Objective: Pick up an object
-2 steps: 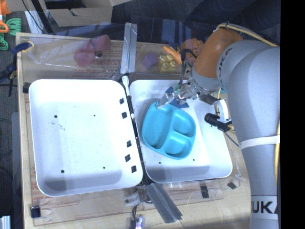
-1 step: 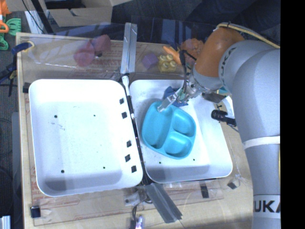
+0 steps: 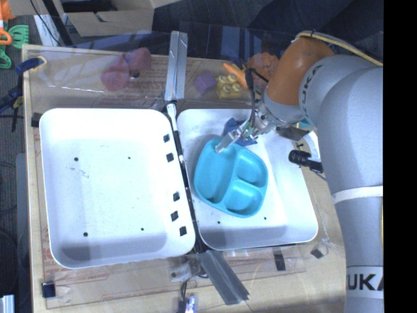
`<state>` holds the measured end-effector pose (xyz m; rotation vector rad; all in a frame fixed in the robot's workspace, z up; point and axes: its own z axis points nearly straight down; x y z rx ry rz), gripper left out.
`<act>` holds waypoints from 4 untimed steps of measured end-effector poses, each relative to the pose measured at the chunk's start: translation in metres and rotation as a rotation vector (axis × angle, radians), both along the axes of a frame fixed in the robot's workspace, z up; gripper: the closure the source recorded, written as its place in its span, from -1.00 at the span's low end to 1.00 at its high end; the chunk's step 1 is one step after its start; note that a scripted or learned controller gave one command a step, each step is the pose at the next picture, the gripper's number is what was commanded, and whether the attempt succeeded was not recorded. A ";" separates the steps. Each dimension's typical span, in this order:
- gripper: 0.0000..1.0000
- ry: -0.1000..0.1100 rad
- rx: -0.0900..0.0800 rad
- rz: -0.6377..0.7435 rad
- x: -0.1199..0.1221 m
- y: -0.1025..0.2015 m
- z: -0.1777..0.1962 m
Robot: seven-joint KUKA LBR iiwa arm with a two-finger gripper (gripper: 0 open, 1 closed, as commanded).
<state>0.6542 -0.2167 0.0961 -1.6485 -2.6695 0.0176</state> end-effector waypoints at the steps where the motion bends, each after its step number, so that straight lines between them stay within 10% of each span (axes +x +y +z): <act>1: -1.00 -0.004 0.002 0.002 0.001 0.001 0.001; 2: -1.00 -0.009 0.007 0.089 -0.026 0.008 0.007; 3: -1.00 -0.017 0.007 -0.318 -0.095 0.039 0.015; 4: -1.00 -0.013 0.005 -0.283 0.004 0.009 0.044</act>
